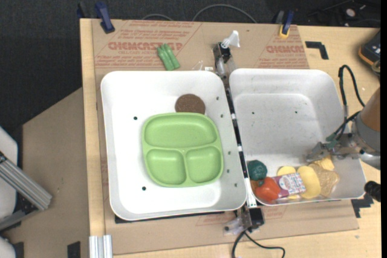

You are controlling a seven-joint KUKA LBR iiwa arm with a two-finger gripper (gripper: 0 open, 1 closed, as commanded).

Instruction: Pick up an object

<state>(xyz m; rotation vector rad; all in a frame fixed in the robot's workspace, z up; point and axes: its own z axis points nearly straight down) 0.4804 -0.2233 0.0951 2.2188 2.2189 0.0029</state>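
two white bins [121, 130], one green tray [181, 148], one brown disc [190, 104]

Red block lettering reading "CHEMCAST" was printed on the brown cardboard sheet [145, 39] behind the left bin, and again behind the right bin, partly cut off. The smaller print beneath was illegible.

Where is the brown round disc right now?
The brown disc lies in the left bin, toward its far side, touching the green divided plate's far rim.
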